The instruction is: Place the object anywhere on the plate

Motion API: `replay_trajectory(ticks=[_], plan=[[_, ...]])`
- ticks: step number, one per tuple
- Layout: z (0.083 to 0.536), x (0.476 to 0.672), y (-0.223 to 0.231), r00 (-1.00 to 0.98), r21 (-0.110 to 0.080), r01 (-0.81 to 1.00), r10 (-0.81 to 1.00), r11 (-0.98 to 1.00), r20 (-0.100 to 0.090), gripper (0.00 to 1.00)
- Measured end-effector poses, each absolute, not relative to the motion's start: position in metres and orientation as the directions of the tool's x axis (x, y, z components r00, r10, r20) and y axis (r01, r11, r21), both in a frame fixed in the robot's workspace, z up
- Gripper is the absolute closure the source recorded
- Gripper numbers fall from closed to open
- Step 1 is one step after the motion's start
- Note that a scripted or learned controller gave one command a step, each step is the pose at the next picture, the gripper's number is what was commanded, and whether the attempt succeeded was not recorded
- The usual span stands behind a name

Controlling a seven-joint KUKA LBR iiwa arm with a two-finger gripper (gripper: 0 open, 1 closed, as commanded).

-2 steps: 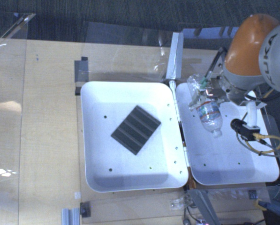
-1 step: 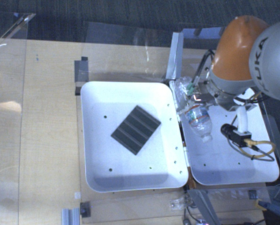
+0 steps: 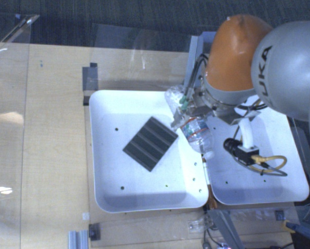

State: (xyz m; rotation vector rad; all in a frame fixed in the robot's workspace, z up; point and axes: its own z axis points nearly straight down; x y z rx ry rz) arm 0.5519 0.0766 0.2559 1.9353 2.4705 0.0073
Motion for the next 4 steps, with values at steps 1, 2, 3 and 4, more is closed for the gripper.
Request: replay_trajectory(ticks=[1, 2, 3, 4], plan=[[0.267, 0.553, 0.077, -0.242, 0.01, 0.97, 0.97, 0.242, 0.001, 1.0], [0.278, 0.555, 0.078, -0.247, 0.015, 0.969, 0.969, 0.246, 0.002, 1.0], [0.278, 0.555, 0.078, -0.246, 0.015, 0.969, 0.969, 0.246, 0.002, 0.0], [0.188, 0.562, 0.117, -0.507, 0.004, 0.862, 0.862, 0.507, 0.0, 0.0]])
